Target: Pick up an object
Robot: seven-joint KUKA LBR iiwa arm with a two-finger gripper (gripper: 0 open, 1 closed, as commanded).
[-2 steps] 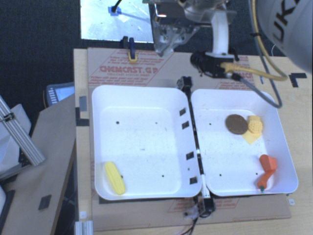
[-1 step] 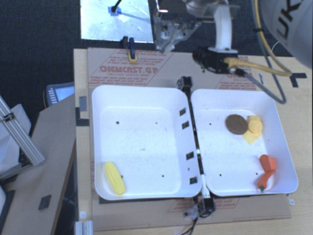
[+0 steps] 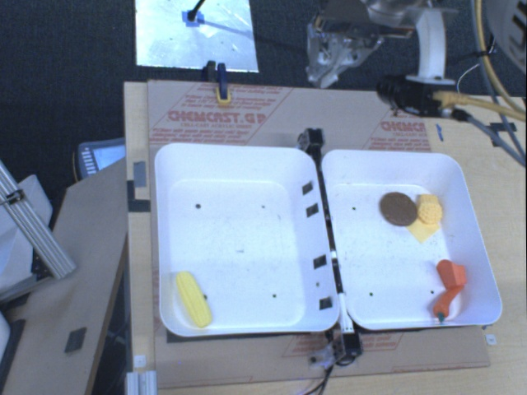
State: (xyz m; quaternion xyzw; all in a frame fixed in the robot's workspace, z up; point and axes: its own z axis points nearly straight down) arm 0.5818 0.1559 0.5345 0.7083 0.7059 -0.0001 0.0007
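While jaws (image 3: 329, 60) hang above, state unclear, left bin (image 3: 226, 159) holds corn (image 3: 193, 299), right bin (image 3: 469, 212) cookie (image 3: 398, 209), cracker (image 3: 428, 209), carrot (image 3: 449, 286).

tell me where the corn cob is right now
The corn cob lies in the left bin, in its near-left corner, far from the carrot in the right bin.

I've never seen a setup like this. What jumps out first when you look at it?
Two shallow white bins sit side by side on the bench: the left bin has a yellow toy corn cob in its near left corner. The right bin holds a brown round cookie-like disc, a yellow round cracker touching it, and an orange toy carrot near the front right corner. The robot's metal gripper hangs above the bins' far edge.
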